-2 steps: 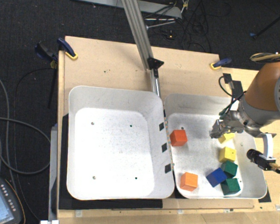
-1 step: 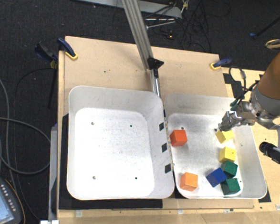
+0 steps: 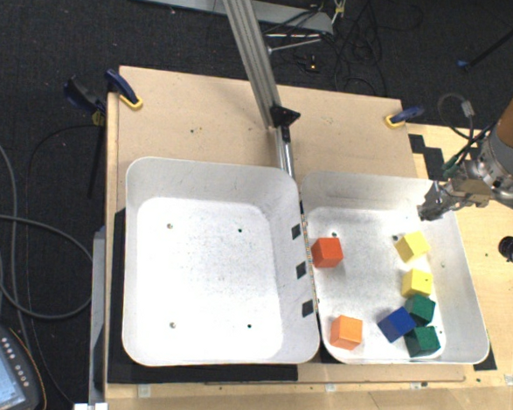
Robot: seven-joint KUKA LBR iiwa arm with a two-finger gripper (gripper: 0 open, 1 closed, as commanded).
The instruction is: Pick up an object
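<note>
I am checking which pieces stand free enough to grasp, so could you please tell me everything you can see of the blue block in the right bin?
The blue block is a small cube-like piece with a plain, matte, deep blue surface, probably painted wood or foam. It sits on the floor of the right bin, near its front right corner, turned at an angle to the bin walls. A green block touches or nearly touches its upper right side, and another green block lies close at its lower right. Its left side is free.
</note>
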